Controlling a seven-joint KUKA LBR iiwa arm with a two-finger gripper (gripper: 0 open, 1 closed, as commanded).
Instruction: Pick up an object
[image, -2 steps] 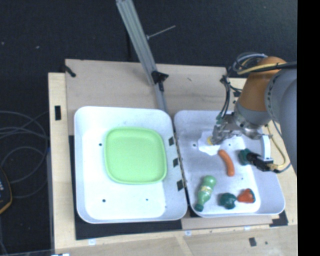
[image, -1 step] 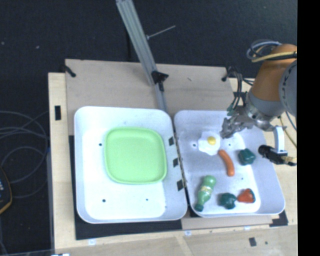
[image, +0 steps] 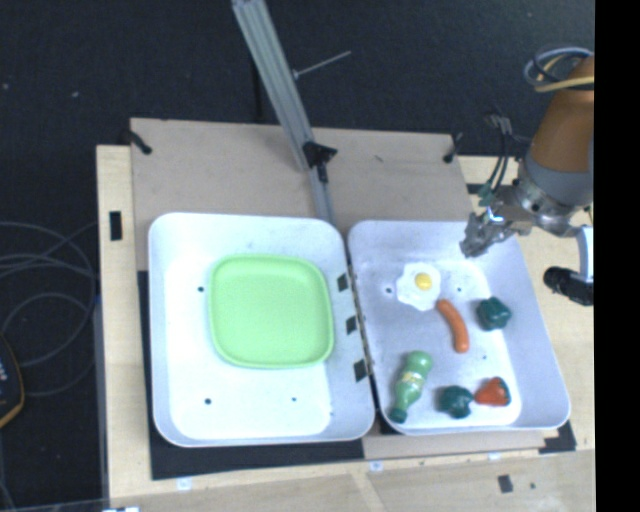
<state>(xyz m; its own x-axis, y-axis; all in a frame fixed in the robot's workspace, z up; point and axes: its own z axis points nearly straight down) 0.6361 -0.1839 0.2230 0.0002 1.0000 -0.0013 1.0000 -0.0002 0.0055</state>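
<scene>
Over the far right corner of the right bin (image: 535, 330), the gripper (image: 478, 243) hangs just above the white floor, tilted down and to the left. Whether its jaws are spread or pressed together I cannot tell, since they read as one dark, blurred tip. Nothing is visibly held between them.

Closest to that tip lies the fried egg (image: 418, 284), flat on the bin floor, a little down and to the left. Just below the egg sits the sausage (image: 454, 325), lying at a slant, with a dark green piece (image: 492, 313) beside it on the right. Any of these would serve as the object to pick up.

To do this step well, I would judge that the arm should settle on one target and centre over it before descending. The egg is near but thin and flat, so the fingers would likely slide over it. The sausage looks the better choice if the jaws close across its narrow width rather than along its length, and it lies apart enough from its neighbours to leave room.

Counting the right bin's contents: one egg, one sausage, one green bottle (image: 409, 384), one red piece (image: 491, 392), and two dark green pieces, the second (image: 455, 401) touching the red one. That makes six things. The left bin (image: 180, 400) holds one light green plate (image: 270, 310).
</scene>
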